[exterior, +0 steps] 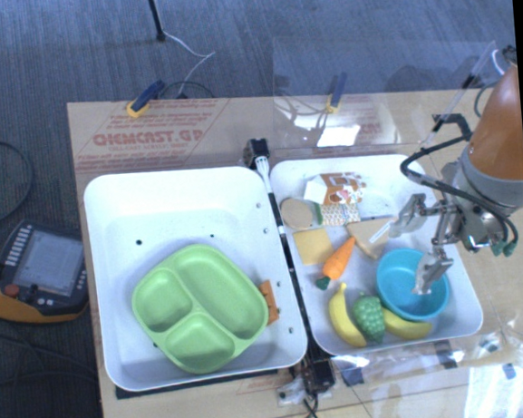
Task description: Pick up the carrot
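Currently the gripper point(417, 249) hovers open and empty over the blue bowl point(412, 283)
Carrot point(339, 259) lies centre-right in the frame, tilted between cheese slice point(312, 244) and banana point(346, 318); better to shift left and straddle its orange middle before closing

Carrot point(338, 260): orange, green stem end pointing lower-left, lying diagonally in the right bin point(380, 161), beside a yellow cheese slice point(311, 245).
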Robot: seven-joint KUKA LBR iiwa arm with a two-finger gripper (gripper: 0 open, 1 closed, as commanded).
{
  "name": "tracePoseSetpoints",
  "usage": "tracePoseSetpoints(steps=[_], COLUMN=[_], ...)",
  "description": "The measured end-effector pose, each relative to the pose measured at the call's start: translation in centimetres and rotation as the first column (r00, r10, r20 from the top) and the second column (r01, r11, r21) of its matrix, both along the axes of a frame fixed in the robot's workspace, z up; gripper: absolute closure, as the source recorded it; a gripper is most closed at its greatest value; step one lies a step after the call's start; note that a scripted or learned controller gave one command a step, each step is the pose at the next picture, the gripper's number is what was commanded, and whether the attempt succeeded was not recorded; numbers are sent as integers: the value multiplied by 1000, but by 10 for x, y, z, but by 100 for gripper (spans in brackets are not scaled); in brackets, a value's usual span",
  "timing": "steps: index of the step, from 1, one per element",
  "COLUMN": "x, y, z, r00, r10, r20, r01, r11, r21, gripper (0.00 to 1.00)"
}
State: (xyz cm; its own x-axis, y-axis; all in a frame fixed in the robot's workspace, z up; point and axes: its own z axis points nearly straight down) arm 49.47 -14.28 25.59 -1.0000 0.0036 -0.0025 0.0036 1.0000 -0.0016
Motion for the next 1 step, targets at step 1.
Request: tracePoseSetpoints(steps=[1], x=[-7], y=[35], z=[-159], r00=[1000], r10=[-2], r20=[6], r01=[2], r11=[1000], r21=[-2], gripper=[0])
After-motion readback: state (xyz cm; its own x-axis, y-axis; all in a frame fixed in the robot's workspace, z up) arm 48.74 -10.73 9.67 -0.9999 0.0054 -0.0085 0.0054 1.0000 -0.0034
